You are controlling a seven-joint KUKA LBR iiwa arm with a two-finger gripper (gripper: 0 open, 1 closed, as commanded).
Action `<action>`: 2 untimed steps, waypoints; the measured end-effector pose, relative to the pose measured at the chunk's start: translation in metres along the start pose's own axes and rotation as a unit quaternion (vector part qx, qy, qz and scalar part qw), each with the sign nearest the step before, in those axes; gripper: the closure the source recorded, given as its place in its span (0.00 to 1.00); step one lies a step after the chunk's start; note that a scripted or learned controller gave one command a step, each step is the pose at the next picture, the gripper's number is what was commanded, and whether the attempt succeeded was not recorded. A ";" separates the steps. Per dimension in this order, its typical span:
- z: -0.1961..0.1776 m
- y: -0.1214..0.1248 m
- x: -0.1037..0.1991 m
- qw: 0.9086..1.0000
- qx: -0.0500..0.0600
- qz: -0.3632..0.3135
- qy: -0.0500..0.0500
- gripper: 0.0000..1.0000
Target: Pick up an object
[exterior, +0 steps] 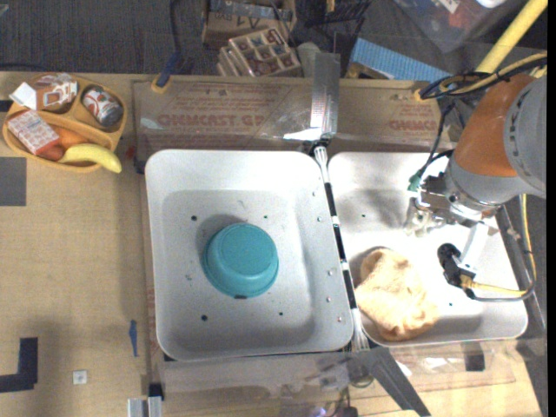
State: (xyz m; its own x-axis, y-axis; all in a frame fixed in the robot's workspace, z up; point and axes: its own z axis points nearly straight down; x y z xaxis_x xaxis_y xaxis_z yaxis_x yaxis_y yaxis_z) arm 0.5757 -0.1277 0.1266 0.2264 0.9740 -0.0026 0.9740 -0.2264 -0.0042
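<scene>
A teal upturned bowl (241, 259) rests in the middle of the left bin (174, 181). A tan, lumpy bread-like object (395, 296) lies at the front left of the right bin (373, 176). My gripper (427, 217) hangs over the right bin's middle, above and to the right of the tan object and apart from it. Nothing shows between its fingers. The grey arm with its orange band (491, 137) comes in from the right.
A black cable end (452, 263) with a yellow tip hangs beside the wrist over the right bin. A metal divider (334, 224) separates the bins. A tray of toy food with a banana (91, 156) sits at the far left. Cardboard stands behind the bins.
</scene>
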 end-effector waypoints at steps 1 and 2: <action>0.000 0.000 0.000 1.000 0.000 0.000 0.000 0.00; -0.026 -0.035 0.011 0.996 0.003 0.088 0.001 0.00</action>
State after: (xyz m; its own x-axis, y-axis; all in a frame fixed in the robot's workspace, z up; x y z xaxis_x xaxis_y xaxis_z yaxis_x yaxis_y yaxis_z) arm 0.5443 -0.1095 0.1529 0.3928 0.9196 -0.0023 0.9196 -0.3928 -0.0097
